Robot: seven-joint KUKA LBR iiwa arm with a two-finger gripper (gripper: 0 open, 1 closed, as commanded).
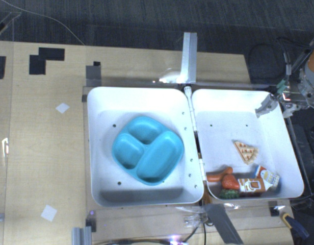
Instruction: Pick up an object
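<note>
Three small things lie in the right bin, all near its front edge: a tan waffle wedge with a grid pattern, lying alone toward the middle; a carrot that is orange-red with a green top, in the front-left part; and a juice carton, on its side just beside the carrot, white and orange with a red panel. That carton carries print, but it is too small and blurred for me to read any word or brand. In the left bin sits a light blue divided plate with three compartments, roughly centred. My gripper hangs over the back-right corner of the right bin, well apart from all three items, and nothing shows between its tips; how wide it stands I cannot tell, since it looks like one grey wedge from above. Most of my arm is cut off at the right border.
</note>
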